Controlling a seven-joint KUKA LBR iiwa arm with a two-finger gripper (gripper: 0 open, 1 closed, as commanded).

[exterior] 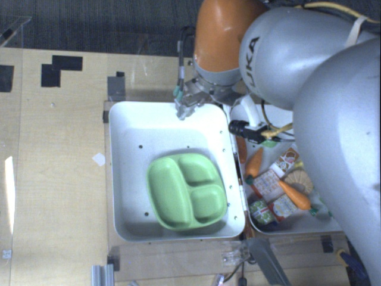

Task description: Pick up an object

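A green divided plate (186, 190) lies flat in the left white bin (122, 159), toward its near right side. My gripper (183, 107) hangs over the far edge of that bin, well apart from the plate, and I see nothing held in it. The right bin holds a small carrot (255, 162), a second carrot (295, 195), a printed snack packet (274, 182) and a green-labelled packet (261, 211). The arm hides much of the right bin.
The grey arm with its orange band (223, 28) covers the upper right of the view. A black part with a yellow cable (250, 131) sticks out over the divide between the bins. Wooden bench (53, 159) stretches to the left.
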